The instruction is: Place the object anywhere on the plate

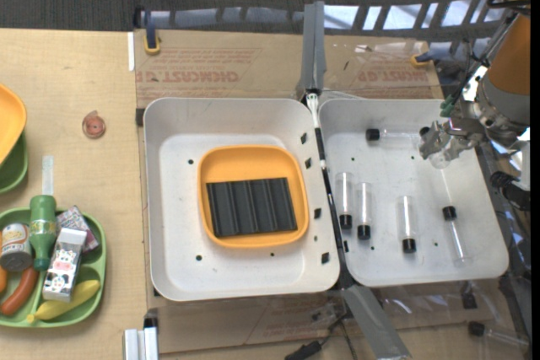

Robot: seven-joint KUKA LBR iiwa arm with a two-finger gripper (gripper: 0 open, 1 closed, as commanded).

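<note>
The gripper (440, 143) hangs over the right bin (481, 265), near the little tubes (363, 211) it must carry to the orange plate (251, 160).

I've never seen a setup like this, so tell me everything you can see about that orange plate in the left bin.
The orange plate is a rounded square with a raised rim, probably plastic. It lies flat in the middle of the left white bin. A dark grey ribbed slab covers most of its centre, leaning toward its lower edge. Nothing else touches it.
</note>
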